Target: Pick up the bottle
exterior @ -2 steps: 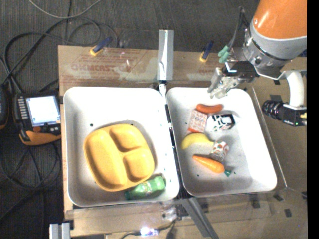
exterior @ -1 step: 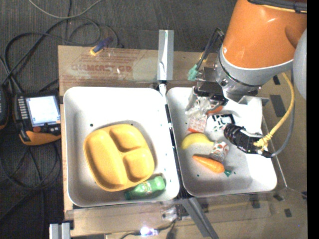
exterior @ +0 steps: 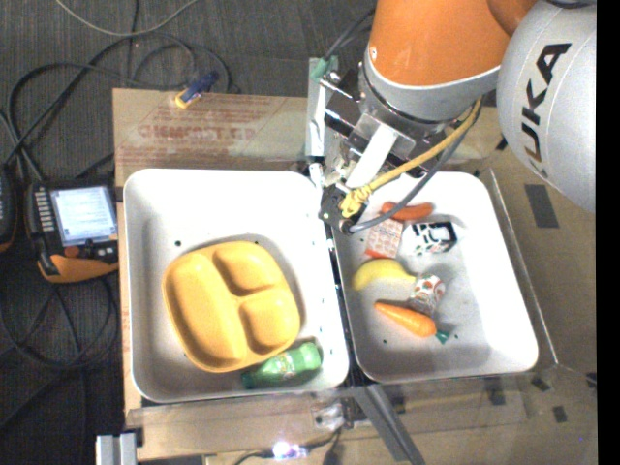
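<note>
While the arm [exterior: 455,37] reaches in from the right and hangs over the back edge of the bins, its gripper [exterior: 334,197] sits above the rim where the two bins meet, and whether it is wide or narrow cannot be told, since cables and the wrist body cover it. Nothing can be seen held in it. The bottle [exterior: 284,364], green with a lighter label, lies on its side in the left bin [exterior: 145,211], at the front edge, touching the front of the yellow tray [exterior: 232,303] and well apart from the gripper. That tray has three compartments and lies flat in the middle of the left bin. In the right bin [exterior: 494,337] lie a banana [exterior: 385,275], a carrot [exterior: 407,320] just in front of it, a small can [exterior: 427,291] beside the banana, a red carton [exterior: 384,239], a black-and-white box [exterior: 431,234], and a red sausage-like piece [exterior: 409,210] at the back. A handheld screen [exterior: 76,216] lies on the floor left of the bench.
</note>
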`<state>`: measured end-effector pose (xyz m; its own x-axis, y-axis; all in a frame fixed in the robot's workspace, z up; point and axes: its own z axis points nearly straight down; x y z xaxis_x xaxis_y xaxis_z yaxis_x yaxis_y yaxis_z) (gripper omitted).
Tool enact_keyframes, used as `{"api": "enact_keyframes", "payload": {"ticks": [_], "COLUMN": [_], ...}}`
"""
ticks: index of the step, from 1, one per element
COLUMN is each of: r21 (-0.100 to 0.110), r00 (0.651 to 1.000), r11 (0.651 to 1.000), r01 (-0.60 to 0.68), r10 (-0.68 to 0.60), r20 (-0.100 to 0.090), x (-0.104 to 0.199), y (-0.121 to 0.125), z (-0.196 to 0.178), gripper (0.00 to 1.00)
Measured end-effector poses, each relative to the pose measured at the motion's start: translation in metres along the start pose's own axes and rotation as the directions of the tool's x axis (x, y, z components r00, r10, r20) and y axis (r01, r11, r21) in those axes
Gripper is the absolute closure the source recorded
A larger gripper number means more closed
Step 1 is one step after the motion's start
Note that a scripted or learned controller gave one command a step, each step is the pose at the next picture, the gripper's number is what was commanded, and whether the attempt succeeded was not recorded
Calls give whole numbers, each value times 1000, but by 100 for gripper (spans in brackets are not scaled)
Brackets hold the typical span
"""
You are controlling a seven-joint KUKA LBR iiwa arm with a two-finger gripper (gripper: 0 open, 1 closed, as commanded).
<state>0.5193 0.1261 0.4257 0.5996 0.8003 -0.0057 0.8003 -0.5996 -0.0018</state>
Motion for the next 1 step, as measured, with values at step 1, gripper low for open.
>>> {"api": "enact_keyframes", "payload": {"ticks": [1], "r21": [-1], "r00": [1000], "r11": [1000], "r01": [-1], "r10": [1], "r20": [7], "x": [0], "y": [1], "z": [-8], "gripper": [100]}}
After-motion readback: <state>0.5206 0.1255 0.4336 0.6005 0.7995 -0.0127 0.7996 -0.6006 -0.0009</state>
